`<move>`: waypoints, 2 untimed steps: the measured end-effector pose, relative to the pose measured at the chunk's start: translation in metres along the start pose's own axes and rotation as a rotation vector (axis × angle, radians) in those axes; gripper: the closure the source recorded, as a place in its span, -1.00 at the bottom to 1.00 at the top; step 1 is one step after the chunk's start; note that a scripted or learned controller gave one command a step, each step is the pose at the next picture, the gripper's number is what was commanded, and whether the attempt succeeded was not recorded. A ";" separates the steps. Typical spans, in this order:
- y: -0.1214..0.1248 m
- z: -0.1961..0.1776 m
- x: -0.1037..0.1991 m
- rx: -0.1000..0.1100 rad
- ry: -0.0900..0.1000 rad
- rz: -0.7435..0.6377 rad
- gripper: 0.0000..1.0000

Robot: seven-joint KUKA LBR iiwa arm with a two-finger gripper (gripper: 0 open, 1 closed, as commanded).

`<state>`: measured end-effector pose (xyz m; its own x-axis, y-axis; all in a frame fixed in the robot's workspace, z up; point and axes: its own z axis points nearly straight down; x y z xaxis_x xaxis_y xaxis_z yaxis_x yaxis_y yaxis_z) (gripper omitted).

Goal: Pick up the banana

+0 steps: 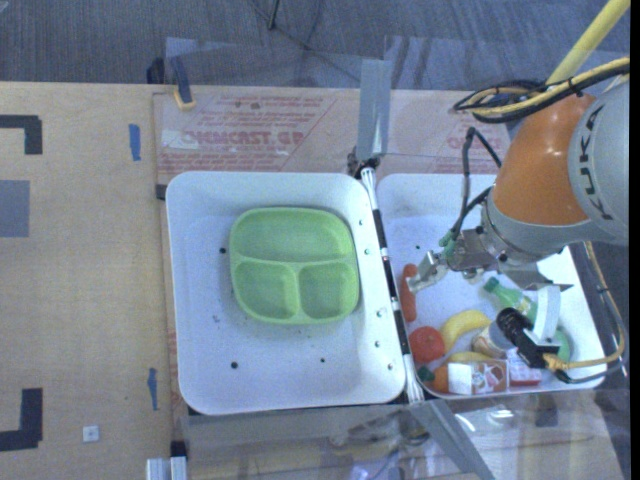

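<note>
The left bin (200, 368) is holding a green divided plate (294, 264); the right bin (425, 208) is crowding toys at its near end. There the banana (462, 325) is lying beside a tomato (427, 343), just right of it. It looks light, smooth and curved, so gripping across its middle seems best. The jaws of the gripper (428, 269) are hanging above, spread and holding nothing

Arm (560, 168) cut off by right edge; its wrist covers part of right bin (400, 203); banana (466, 325) partly hidden by small items at its lower end; carton (478, 376) label too small to read; worktop (80, 268) cropped at left.
</note>
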<state>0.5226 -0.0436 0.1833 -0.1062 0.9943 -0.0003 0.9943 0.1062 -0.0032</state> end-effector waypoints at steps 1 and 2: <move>-0.038 0.000 -0.004 0.003 0.001 0.014 -1.00; -0.044 0.061 -0.033 -0.004 -0.001 0.107 -1.00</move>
<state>0.4818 -0.0816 0.1227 0.0007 1.0000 -0.0019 1.0000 -0.0007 0.0008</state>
